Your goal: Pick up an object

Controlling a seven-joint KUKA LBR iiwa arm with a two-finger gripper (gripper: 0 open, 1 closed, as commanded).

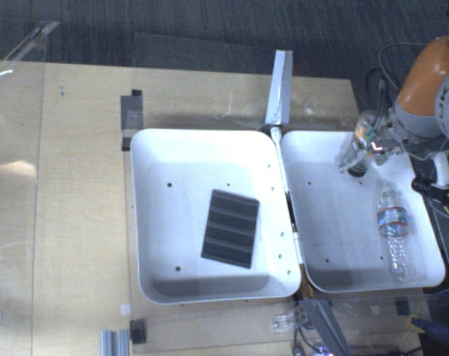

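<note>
Gripper [355, 162] sits over the upper part of the right bin [313, 199], near its far rim; whether its digits are apart or together cannot be told, since the tip is small and blurred. Nothing is seen held in it. Above it, the grey wrist and orange band of the arm [424, 87] enter from the right.

Bottle [393, 232]: clear plastic, with a pale label band near its upper end showing blue and red marks. It lies flat on the floor of the right bin, toward the right wall, below and right of the gripper and apart from it. Long axis runs roughly near-to-far, slightly tilted; which end carries the cap cannot be told.

Left bin [157, 199] holds a dark ribbed rectangular block [230, 228], lying flat near the centre, long axis tilted slightly off vertical.
</note>
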